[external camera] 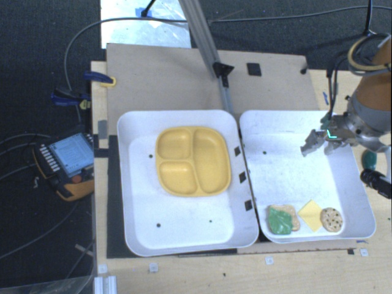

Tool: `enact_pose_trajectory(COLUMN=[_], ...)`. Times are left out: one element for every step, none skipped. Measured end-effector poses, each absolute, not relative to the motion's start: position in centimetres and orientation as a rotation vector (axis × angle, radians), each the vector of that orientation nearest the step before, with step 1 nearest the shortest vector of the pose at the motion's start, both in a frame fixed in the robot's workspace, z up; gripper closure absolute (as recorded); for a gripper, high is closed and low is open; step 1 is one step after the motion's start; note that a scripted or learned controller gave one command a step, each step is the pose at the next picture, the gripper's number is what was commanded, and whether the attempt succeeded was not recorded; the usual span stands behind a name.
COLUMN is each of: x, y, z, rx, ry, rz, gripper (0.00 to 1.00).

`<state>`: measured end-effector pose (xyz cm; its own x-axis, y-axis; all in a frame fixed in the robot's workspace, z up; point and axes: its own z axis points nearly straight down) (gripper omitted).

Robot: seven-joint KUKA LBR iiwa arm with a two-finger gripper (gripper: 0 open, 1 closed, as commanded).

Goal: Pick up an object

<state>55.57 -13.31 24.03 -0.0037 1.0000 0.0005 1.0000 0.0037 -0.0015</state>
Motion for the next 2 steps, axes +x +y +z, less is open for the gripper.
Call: enact_pose_trajectory(x=[55.6, 55.4], y=[-13.3, -13.2], z=[24.1, 17.9], rx=[-2.217, -2.218], ry=[-2.227, -2.221], rz=[-0.001, 0.003], gripper=[0.00, 0.00])
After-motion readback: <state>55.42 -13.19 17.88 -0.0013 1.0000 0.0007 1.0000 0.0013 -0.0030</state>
